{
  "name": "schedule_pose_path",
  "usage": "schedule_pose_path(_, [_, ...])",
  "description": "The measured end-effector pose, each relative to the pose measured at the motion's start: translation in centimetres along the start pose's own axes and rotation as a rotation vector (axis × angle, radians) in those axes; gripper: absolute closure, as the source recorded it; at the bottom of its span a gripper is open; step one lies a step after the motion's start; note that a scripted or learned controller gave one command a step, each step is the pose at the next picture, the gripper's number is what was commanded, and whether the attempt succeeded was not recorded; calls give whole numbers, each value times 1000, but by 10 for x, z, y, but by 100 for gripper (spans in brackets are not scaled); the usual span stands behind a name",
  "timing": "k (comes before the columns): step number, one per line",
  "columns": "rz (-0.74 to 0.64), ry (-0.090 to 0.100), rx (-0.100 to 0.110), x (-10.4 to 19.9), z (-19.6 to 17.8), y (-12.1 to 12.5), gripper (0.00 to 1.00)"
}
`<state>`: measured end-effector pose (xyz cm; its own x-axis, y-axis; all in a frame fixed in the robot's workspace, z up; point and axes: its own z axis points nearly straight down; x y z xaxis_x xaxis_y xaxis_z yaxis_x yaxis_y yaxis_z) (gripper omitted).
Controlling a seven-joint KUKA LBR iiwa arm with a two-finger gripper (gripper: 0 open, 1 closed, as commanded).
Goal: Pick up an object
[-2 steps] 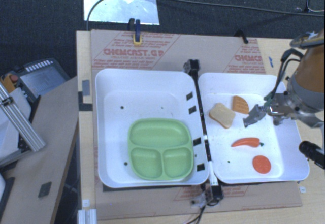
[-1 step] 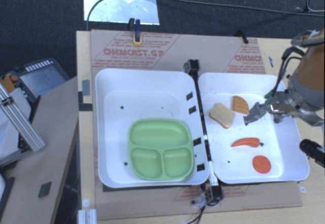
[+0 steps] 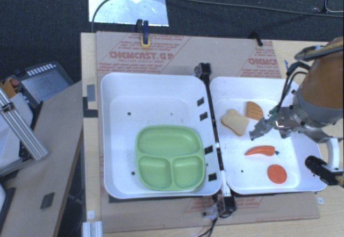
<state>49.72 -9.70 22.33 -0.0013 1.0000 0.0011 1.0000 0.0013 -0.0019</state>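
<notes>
In the right bin [image 3: 231, 179] lie a tan bread-like piece [image 3: 235, 121], an orange wedge [image 3: 254, 109], a red chili pepper [image 3: 260, 150] and a red-orange disc [image 3: 277, 173]. My gripper [image 3: 259, 129] hangs over the middle of this bin, reaching in from the right. Its tip sits just right of the bread piece, below the orange wedge and above the pepper. I see nothing between its fingers.
The left bin [image 3: 115, 96] holds a green divided plate [image 3: 170, 157] in its lower half. A black divider strip [image 3: 208, 123] runs between the two bins. The arm's orange and grey body [image 3: 322, 88] covers the right bin's far right side.
</notes>
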Motion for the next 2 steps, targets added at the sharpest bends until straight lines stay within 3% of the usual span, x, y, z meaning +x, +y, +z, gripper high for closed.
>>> schedule_pose_path(2, [1,0,1,-4,104,3,0])
